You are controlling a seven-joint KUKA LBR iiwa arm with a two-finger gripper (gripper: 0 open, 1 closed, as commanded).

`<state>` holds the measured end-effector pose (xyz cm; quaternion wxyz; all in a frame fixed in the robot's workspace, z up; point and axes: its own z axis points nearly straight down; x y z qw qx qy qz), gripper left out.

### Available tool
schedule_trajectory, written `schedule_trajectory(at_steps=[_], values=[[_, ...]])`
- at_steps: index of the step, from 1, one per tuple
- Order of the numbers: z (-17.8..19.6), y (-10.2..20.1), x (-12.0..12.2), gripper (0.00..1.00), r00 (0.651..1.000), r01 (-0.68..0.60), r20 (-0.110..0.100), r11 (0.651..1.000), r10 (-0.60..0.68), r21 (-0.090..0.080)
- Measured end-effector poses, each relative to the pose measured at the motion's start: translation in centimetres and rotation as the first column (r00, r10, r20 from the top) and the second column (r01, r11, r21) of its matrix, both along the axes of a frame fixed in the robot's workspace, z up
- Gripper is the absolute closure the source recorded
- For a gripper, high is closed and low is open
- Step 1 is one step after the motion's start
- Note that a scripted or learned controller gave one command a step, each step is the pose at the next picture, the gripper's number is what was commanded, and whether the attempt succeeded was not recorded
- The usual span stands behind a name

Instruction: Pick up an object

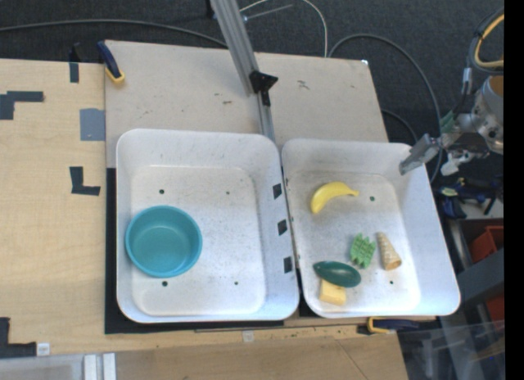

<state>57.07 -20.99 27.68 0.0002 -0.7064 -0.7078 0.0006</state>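
Banana (332, 196) lies in your right bin (426, 231), nothing picked yet. Your hand (430, 151) waits at the bin's far right rim, grip unclear; bring it down over the fruit.

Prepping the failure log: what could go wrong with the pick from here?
1. The dark green piece touches the yellow block; a descent there may catch both or nudge one away.
2. The cone and green spiky toy lie close together.
3. The tool sits at the right bin's rim and might clip it.
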Motion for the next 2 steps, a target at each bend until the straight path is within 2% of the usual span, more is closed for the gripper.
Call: schedule_trajectory(at_steps=[1,2], values=[[0.0,0.0,0.0,0.0,1.0,0.0,0.0,1.0,0.0,0.0],[-5.0,1.0,-0.4,0.0,1.0,0.001,-0.005,1.0,-0.001,0.001]])
